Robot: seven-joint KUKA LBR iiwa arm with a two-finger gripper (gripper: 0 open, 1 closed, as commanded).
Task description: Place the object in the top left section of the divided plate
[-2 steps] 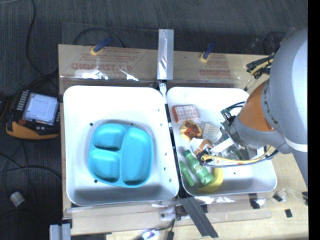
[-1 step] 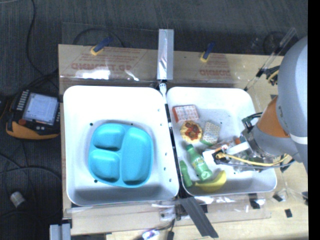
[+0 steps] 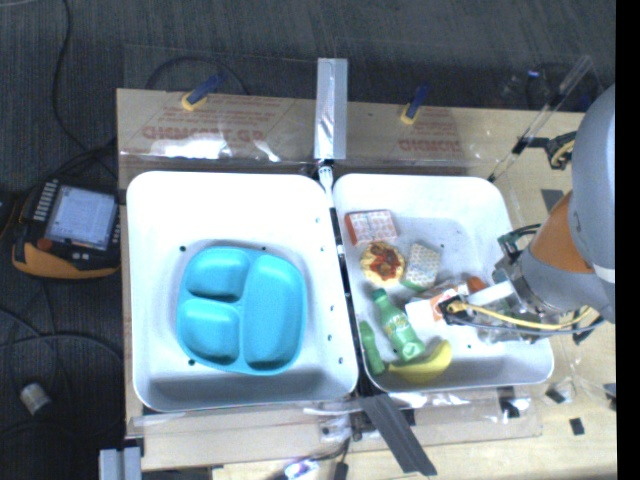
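Note:
A blue divided plate [image 3: 243, 308] sits in the left bin [image 3: 150, 268], with two small sections on its left and one long section on its right. My gripper [image 3: 441, 310] is low in the right bin [image 3: 480, 203], reaching in from the right. It sits just right of a green bottle [image 3: 397, 328] and above a yellow banana [image 3: 426, 362]. A white and orange bit shows at its tip, and I cannot make out what it is.
The right bin also holds a pink box [image 3: 371, 226], a toy pizza slice [image 3: 383, 262], a grey mesh packet [image 3: 423, 261] and a second green item [image 3: 370, 349] by the divider wall. A handheld device [image 3: 72, 223] lies outside, left of the bench.

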